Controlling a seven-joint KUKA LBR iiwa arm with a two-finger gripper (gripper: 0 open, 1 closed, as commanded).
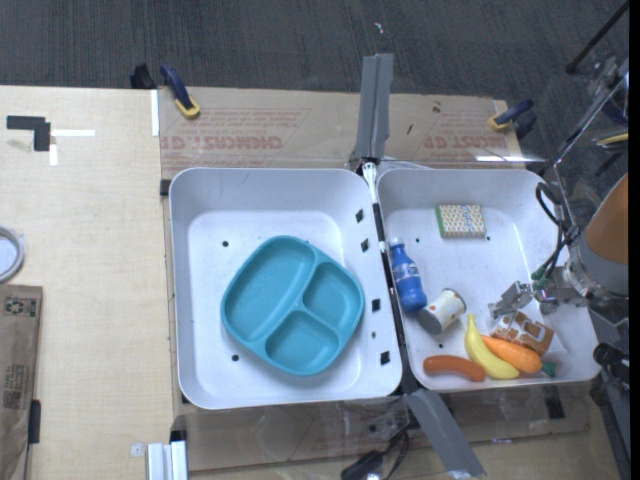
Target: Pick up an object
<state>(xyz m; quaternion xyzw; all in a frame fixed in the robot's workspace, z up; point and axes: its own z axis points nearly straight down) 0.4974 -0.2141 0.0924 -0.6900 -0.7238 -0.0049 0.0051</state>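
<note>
Hovering tool [522, 306] near right bin's [505, 183] edge, above carrot [518, 354]

The arm [612, 238] is running off the right edge beside the right bin [500, 183]. The gripper [522, 303] is too small to read its jaws. A brown packet [528, 334] is lying partly under the gripper, its print illegible.

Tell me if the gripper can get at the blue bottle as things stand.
Probably yes. The bottle lies flat near the right bin's left wall, nothing on it. The gripper is low in the same bin; a can lies close beside the bottle.
</note>
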